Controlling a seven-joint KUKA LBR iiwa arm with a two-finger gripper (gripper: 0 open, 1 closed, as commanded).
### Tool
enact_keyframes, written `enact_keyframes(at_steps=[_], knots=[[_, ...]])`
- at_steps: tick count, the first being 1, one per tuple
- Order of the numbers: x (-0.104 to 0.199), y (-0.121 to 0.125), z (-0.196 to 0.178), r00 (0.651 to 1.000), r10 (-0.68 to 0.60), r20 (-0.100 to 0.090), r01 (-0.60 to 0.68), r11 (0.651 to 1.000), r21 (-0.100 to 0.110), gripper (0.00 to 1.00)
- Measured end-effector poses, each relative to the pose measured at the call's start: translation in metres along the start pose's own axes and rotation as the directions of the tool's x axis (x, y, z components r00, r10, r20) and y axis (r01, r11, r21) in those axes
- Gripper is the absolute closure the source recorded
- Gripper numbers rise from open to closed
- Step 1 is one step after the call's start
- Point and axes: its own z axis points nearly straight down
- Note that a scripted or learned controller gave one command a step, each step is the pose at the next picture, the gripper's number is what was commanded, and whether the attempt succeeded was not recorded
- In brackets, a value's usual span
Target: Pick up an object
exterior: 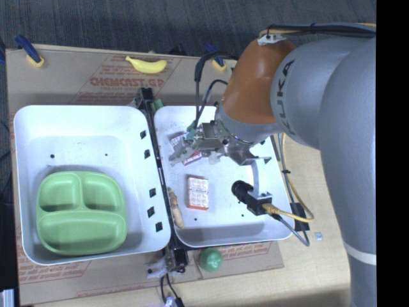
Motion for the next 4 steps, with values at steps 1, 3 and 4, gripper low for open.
enact_keyframes(at_steps=[1,3,4], knots=[[0.000,0.000,0.000,1.000,0.000,0.000,0.000,1.000,0.000,0.00],[-0.027,0.041,-0.046,1.000,0.001,0.000,-0.001,1.000,-0.005,0.00],[0.010,0.009,0.038,1.000,-0.001,0.000,0.001,1.000,0.003,0.00]])
